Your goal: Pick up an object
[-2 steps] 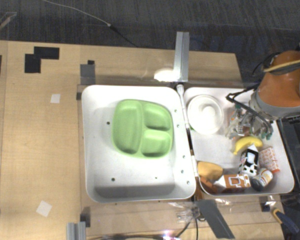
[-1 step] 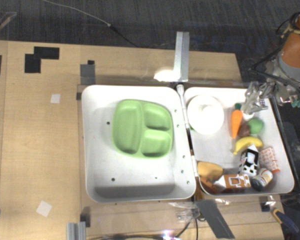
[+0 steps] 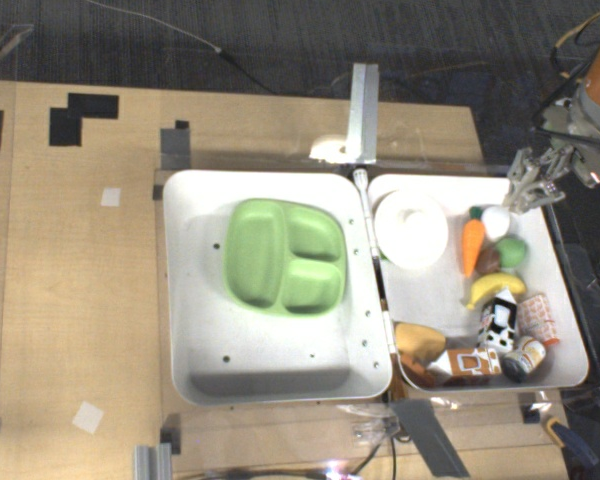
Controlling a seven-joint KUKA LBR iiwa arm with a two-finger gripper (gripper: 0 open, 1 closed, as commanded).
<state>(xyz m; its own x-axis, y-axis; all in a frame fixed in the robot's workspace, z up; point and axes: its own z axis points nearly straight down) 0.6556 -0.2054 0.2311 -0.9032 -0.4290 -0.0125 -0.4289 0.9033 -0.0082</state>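
My gripper (image 3: 531,186) hangs over the far right corner of the right bin (image 3: 435,293), its fingers spread open with nothing between them. Just below and left of it lies a small white ball (image 3: 495,222). Next to the ball lie an orange carrot (image 3: 471,245), a green round fruit (image 3: 513,251) and a brown piece (image 3: 489,260). Further toward the front sit a banana (image 3: 494,289), a black-and-white cow figure (image 3: 498,323) and a red-and-white packet (image 3: 537,317).
A white bowl (image 3: 411,230) rests upside down at the right bin's far left. A tan bread-like piece (image 3: 420,342), a brown carton (image 3: 468,362) and a small can (image 3: 525,360) line its front edge. The left bin (image 3: 195,298) holds a green divided plate (image 3: 284,255).
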